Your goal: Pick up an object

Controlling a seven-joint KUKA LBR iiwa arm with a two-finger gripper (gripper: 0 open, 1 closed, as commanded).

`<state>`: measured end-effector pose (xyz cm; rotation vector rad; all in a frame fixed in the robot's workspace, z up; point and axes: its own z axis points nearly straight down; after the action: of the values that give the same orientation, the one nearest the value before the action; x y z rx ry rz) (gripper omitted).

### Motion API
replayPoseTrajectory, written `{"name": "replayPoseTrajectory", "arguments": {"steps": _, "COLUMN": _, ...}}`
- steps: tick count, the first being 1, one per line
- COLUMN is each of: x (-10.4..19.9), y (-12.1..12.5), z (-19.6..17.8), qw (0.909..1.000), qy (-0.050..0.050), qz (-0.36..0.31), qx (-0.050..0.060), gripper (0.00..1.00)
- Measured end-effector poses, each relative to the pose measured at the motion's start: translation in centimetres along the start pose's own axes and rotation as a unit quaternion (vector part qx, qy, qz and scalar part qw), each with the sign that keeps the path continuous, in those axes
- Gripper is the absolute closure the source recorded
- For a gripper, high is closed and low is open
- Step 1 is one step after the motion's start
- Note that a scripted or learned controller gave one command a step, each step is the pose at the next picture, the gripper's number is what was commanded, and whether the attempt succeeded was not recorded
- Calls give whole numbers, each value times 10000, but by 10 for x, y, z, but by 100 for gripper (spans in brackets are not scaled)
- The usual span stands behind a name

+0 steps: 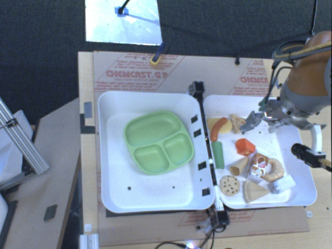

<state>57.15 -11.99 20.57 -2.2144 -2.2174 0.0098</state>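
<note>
Several toy foods in right bin, red piece glossy, jaws state unclear

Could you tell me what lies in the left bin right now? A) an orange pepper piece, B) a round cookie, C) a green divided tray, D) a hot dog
C: the green divided tray lies in the left bin, while the cookie, the orange pepper piece and the hot dog all lie in the right bin.
</note>
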Motion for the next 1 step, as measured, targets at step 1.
{"name": "replayPoseTrajectory", "arguments": {"steps": 1, "x": 0, "y": 3, "z": -6, "qw": 10000, "qy": -8, "qz": -10, "qx": -57, "gripper": 0}}
